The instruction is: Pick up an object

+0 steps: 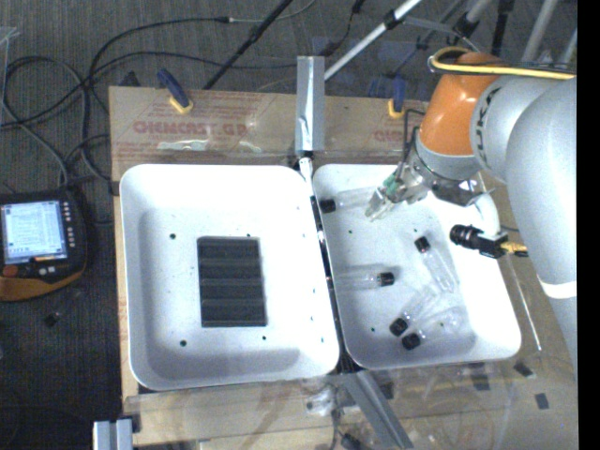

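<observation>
Toward the upper right of the frame, the gripper is hanging over the upper part of the right bin, and whether its fingers are apart or closed I cannot tell. Several clear vials with black caps are lying in that bin: one near its middle, one right of centre, and a cluster toward the lower right. A dark ribbed block is sitting in the left bin.
</observation>
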Available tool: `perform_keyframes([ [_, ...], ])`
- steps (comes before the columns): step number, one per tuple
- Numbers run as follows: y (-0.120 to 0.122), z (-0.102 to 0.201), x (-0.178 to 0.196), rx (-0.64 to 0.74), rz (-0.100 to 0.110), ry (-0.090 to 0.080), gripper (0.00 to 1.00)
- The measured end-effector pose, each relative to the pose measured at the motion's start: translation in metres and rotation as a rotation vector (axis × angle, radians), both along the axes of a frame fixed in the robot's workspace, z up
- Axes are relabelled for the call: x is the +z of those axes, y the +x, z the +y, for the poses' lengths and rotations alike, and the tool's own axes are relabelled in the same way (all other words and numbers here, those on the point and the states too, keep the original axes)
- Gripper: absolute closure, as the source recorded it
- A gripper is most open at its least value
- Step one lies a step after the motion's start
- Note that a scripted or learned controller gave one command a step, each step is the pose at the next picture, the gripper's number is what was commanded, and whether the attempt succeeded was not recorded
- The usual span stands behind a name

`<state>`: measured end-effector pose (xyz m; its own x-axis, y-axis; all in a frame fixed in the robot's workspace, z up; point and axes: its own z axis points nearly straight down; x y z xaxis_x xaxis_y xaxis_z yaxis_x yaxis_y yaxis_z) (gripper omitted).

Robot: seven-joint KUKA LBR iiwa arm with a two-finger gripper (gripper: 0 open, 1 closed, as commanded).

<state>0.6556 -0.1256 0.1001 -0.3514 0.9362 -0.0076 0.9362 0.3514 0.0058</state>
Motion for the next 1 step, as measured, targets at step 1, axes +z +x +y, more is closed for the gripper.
perform_keyframes([
  [1, -0.0001, 0.0, -0.0001, 0.0, 0.0, 0.0, 0.0],
])
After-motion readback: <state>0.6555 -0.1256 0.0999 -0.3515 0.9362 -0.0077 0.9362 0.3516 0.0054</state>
